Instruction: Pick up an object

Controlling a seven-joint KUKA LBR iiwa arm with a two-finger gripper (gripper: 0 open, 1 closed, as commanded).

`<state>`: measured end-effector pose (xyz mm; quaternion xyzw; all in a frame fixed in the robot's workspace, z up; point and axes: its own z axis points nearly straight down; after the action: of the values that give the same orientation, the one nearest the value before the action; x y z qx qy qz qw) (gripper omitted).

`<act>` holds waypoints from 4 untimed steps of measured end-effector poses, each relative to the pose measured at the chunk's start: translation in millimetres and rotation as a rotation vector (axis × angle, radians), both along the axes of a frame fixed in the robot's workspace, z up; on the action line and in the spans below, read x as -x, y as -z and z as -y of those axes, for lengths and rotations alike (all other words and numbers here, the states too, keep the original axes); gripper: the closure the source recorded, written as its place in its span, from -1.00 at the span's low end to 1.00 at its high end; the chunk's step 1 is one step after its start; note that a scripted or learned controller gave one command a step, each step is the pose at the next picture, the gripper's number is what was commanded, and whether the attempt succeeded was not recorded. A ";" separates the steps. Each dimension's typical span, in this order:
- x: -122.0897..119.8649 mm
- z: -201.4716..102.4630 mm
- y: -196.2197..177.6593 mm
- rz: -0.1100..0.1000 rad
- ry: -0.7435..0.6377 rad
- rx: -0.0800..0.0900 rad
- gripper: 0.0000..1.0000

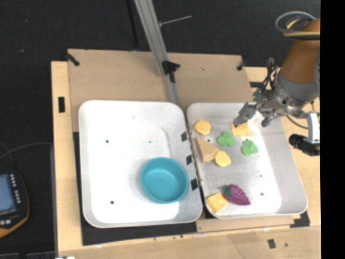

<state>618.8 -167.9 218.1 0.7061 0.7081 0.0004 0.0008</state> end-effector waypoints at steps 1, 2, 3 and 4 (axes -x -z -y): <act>0.0 0.0 0.0 0.000 0.000 0.000 -1.00; 7.4 7.9 47.2 -0.001 0.003 0.002 -1.00; 5.1 12.9 105.7 -0.001 0.004 0.001 -1.00; 3.7 14.6 114.9 0.001 0.005 0.002 -1.00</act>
<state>615.1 -182.5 103.2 0.7079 0.7063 0.0000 0.0020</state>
